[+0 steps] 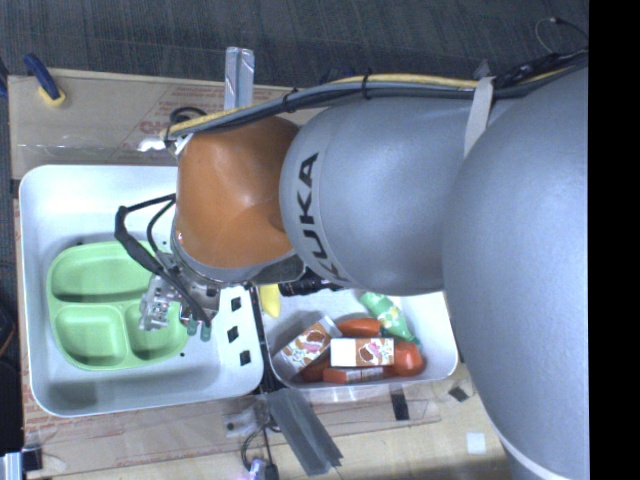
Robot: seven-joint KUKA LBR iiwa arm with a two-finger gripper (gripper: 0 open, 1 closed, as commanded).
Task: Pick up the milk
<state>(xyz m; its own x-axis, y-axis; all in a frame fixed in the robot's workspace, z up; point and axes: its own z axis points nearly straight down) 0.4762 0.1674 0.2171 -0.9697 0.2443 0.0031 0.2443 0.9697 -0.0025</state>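
A small carton (308,348) with brown and white print, which I take for the milk, lies in the right bin (440,363) near its front left corner. It touches a red packet with a white label (365,353). My gripper (160,310) hangs over the left bin (40,268), above the right part of a green divided tray (90,308). It is well to the left of the carton, across the wall between the bins. I see nothing held in it. The arm's orange band (235,193) and grey body hide most of the right bin.
A green bottle (385,315) and a yellow item (268,298) lie in the right bin behind the carton, partly under the arm. Black cables (135,233) loop beside the wrist. The white divider with black marks (238,333) stands between the bins.
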